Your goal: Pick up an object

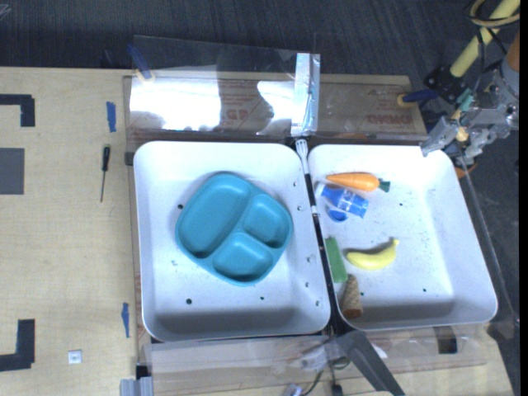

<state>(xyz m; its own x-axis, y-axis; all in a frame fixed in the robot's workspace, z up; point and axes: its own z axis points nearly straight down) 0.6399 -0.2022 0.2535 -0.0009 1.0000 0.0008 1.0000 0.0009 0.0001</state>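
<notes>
The right bin (429, 246) holds an orange carrot (353, 181) at its back left. Just in front of the carrot lies a blue and white packet (344, 202). A yellow banana (373, 256) rests near the bin's middle. A green stick (335, 259) and a brown cone-shaped item (352, 295) lie along the left wall. My gripper (462, 141) hangs over the bin's back right corner, well away from all of these, with nothing seen in it.
A blue divided plate (235, 226) lies in the left bin (157, 188). A clear plastic sheet (223, 89) stands behind the bins. Yellow cabling (487, 15) and the arm's body sit at the upper right. A screwdriver (105, 172) lies on the wooden bench at left.
</notes>
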